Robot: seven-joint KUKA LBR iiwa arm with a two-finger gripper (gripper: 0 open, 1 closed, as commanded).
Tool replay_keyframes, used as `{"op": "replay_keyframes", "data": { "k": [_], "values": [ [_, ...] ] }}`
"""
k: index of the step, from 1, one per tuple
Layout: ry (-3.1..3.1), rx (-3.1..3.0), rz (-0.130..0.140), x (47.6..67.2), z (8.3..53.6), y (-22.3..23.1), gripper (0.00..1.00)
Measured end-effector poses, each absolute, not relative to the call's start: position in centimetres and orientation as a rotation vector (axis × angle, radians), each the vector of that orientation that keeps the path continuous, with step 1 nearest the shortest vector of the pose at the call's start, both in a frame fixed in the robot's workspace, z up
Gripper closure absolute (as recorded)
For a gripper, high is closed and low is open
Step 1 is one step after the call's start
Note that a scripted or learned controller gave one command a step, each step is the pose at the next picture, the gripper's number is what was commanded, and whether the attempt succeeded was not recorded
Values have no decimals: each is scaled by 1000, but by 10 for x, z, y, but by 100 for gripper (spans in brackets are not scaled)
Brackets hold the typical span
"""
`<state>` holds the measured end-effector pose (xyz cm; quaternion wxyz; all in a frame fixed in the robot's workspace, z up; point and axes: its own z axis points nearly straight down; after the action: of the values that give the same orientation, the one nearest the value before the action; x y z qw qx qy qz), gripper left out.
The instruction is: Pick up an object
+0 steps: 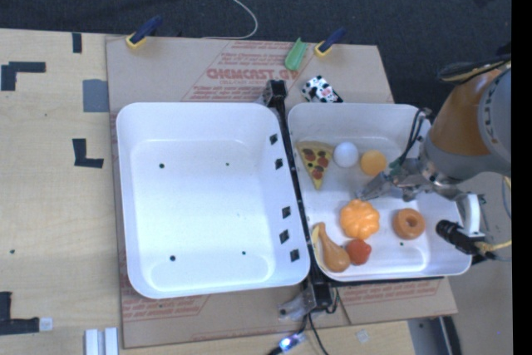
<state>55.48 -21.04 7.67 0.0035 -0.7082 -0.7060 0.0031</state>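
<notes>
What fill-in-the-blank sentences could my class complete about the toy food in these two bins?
1. All the toy food lies in the ____ bin.
2. The pizza slice lies beside a ____ ball.
3. The doughnut lies to the ____ of the small pumpkin.
4. The black-and-white cow figure sits ____ the bins.

Missing words: right; white; right; outside

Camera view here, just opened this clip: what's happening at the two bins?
The grey arm reaches in from the right, its end effector low over the right bin, among toy foods. It sits just above the orange pumpkin, between the small orange ball and the donut. A pizza slice, white ball, pear and red piece lie nearby. Nothing visibly rests in its grasp.
</notes>
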Motion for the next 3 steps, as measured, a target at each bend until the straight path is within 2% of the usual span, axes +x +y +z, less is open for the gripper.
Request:
{"op": "replay_keyframes", "data": {
  "k": [1,2,3],
  "values": [
    [-2221,-2214,1,482,85,-129,0],
    [-2221,-2220,1,485,94,-132,100],
    [-2238,-2215,-12,541,190,-61,100]
  ]
}}
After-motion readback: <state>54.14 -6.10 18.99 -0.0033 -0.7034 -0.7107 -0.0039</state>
